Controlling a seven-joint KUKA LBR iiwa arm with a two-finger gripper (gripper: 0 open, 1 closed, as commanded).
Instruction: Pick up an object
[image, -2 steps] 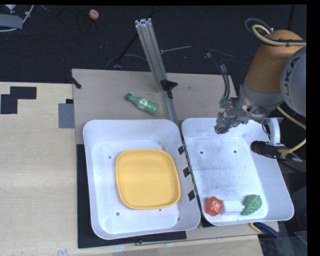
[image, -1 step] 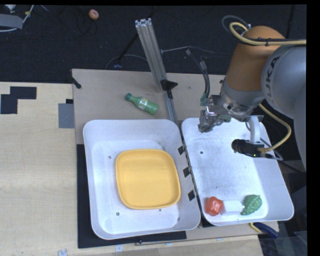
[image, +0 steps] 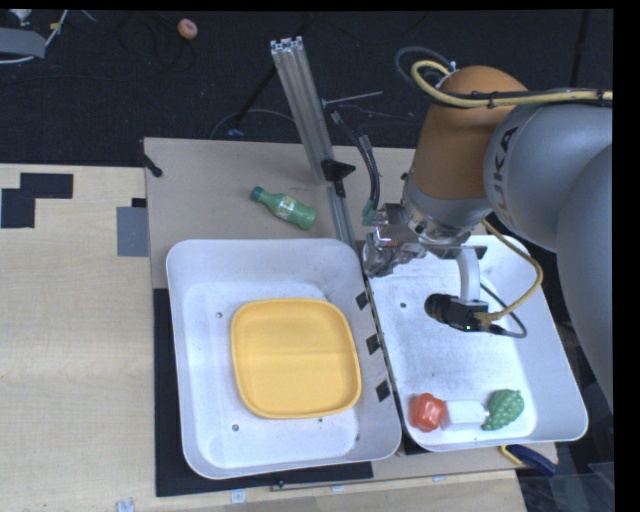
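In the right bin (image: 560, 400), three small things lie along the front edge: a red round object (image: 428, 411), a white block (image: 465, 412) and a green bumpy object (image: 503, 408). My gripper (image: 379, 252) hangs at the far left corner of that bin, close to the divider between the bins and well apart from those three things. Nothing shows in its grasp. The grey arm with its orange band (image: 465, 140) covers the back of the right bin.
A yellow square plate (image: 295, 357) lies flat in the left bin (image: 190, 300). A small green bottle (image: 284, 206) lies on the bench behind the left bin. A slanted aluminium rail (image: 310, 120) stands just behind the gripper. A black cabled part (image: 452, 310) hangs over the right bin.
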